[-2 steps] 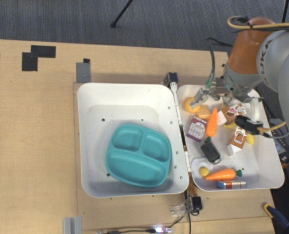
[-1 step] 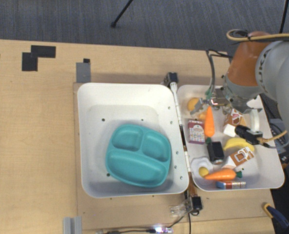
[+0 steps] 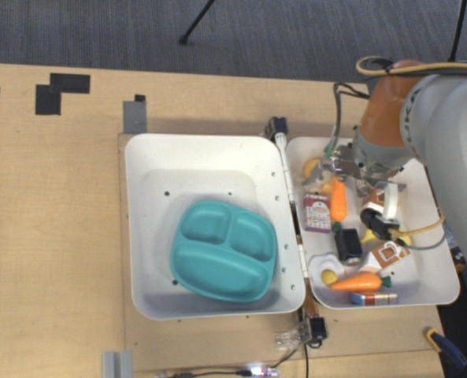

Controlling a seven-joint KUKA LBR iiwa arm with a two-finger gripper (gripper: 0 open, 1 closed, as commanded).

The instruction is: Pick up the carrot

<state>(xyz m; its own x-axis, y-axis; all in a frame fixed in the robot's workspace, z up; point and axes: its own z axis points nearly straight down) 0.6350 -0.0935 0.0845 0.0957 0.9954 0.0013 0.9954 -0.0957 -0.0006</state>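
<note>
Mostly hidden under the wrist, the end effector (image 3: 357, 172) beside a carrot (image 3: 339, 201); grip indiscernible.

I work in a robotics lab, not a kitchen: my counter (image 3: 52, 235) is bare plywood with black marker patches (image 3: 62, 91) stuck on it, two shallow white bins (image 3: 209, 152) clamped side by side, loose cables (image 3: 296, 345) at the front edge, grey office carpet (image 3: 99, 14) behind, and plastic toy food (image 3: 365, 282) for props
</note>
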